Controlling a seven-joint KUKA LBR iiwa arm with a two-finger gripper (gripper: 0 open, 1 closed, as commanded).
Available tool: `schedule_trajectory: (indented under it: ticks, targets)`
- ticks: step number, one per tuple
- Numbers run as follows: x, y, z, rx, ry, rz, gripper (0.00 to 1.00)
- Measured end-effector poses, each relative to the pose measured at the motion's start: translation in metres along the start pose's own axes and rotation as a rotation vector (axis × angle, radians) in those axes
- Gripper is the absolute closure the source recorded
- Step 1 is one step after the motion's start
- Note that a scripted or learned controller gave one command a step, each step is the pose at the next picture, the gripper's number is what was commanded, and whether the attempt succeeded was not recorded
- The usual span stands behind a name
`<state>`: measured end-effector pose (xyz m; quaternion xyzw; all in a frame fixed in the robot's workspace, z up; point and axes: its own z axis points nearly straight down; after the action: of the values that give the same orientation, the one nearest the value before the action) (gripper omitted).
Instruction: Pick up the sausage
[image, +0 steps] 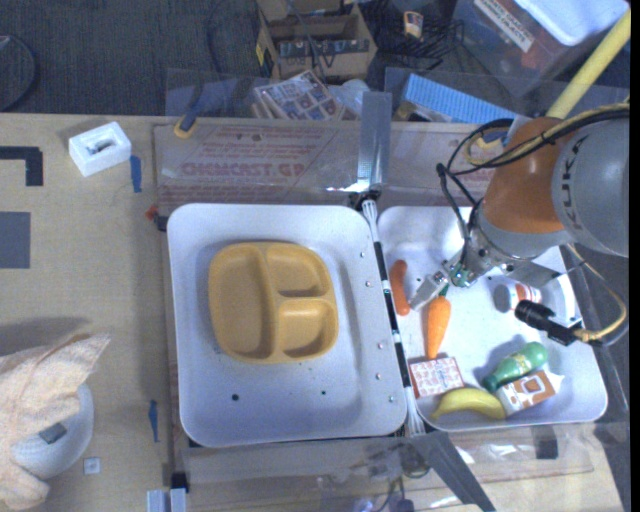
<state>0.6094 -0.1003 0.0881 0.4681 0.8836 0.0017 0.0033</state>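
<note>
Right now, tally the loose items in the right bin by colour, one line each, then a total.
Orange or red-orange: 2, sausage and carrot
Yellow: 1, banana
Green: 1, bottle
Red-and-white: 3, card, carton, small piece
Total: 7

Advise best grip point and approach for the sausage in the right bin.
Grip the sausage at its middle, fingers across its narrow width, coming straight down. It lies flat along the right bin's left wall, so the wall-side finger likely has little room. The carrot lies just right.

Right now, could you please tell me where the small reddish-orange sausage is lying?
The reddish-orange sausage lies in the right white bin, against its left wall, just left of the orange carrot and the gripper.
</note>
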Motion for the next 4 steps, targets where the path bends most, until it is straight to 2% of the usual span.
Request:
schedule_trajectory:
  ticks: [1, 2, 3, 4]
  targets:
    - [0.016, -0.018, -0.001, 0.0, 0.0, -0.083, 0.0]
    - [0.002, -0.006, 0.0, -0.001, -0.001, -0.091, 0.0]
    - [0.003, -0.001, 0.0, 0.0, -0.002, 0.108, 0.0]
    - [0.002, -0.003, 0.0, 0.0, 0.0, 0.085, 0.0]
